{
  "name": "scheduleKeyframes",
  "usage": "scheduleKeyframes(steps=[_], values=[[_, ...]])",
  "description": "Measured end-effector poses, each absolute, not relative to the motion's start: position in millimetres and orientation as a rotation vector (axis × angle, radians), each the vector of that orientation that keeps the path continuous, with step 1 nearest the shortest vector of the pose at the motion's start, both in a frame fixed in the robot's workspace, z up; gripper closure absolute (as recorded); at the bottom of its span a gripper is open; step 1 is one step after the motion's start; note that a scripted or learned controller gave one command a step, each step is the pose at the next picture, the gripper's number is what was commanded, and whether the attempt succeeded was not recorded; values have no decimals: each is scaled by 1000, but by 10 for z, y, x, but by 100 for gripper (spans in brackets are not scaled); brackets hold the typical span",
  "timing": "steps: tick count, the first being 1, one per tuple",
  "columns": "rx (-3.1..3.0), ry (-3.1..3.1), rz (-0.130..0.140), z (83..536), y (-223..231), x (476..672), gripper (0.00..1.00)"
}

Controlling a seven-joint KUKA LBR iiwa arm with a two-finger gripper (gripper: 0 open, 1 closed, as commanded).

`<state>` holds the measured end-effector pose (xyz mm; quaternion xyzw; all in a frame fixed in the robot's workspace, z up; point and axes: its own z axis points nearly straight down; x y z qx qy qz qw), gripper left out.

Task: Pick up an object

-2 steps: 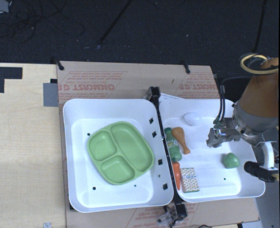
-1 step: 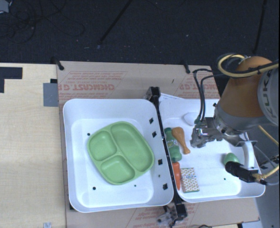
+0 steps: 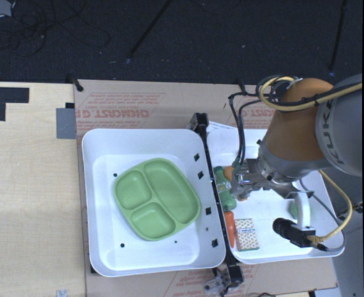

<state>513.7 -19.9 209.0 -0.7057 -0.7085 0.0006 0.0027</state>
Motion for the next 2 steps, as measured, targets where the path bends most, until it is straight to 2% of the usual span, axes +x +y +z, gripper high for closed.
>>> scheduleKeyframes(steps=[1, 2], values=[[-2213, -2225, 0, 2218, 317, 5058, 100], [-2214, -2224, 3, 2281, 890, 5086, 100]])
